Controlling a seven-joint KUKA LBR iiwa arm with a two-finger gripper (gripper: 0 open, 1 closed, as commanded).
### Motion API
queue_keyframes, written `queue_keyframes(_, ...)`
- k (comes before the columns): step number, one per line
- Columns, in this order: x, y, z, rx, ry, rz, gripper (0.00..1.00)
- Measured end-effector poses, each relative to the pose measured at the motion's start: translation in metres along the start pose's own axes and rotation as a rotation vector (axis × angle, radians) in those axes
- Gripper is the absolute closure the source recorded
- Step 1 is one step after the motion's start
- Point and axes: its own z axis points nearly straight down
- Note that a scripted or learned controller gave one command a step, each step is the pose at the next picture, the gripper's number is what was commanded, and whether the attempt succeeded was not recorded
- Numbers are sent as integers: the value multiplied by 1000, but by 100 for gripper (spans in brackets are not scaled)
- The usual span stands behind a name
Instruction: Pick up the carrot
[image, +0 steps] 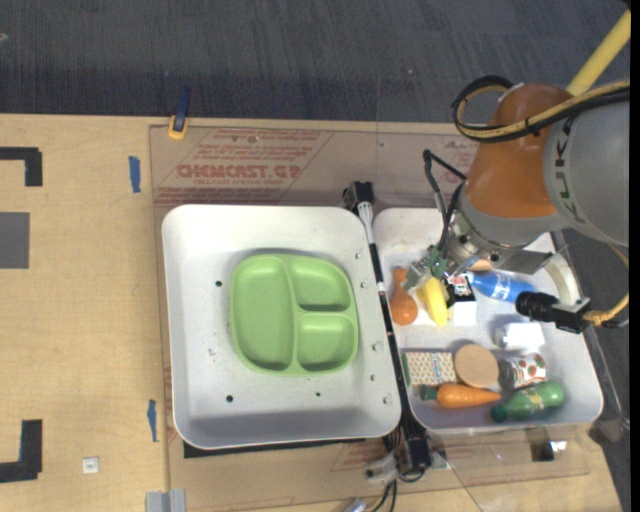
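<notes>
The carrot (470, 396), orange with a green stem end pointing left, lies flat near the front edge of the right bin (590, 385). My gripper (439, 270) hangs under the orange wrist band in the far part of that bin, well behind the carrot. It sits just above a yellow piece of toy food (436, 302) and an orange rounded toy (402, 306). The carrot is apart from the gripper, with nothing gripping it.
Beside the carrot are a green bottle (528, 401), a small can (529, 370), a round brown disc (478, 366) and a patterned packet (430, 367). A blue bottle (497, 288) lies farther back. The left bin (200, 250) holds a green divided plate (295, 312).
</notes>
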Motion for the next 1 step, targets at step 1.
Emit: queue_keyframes(1,-3,-5,3,9,1,6,0)
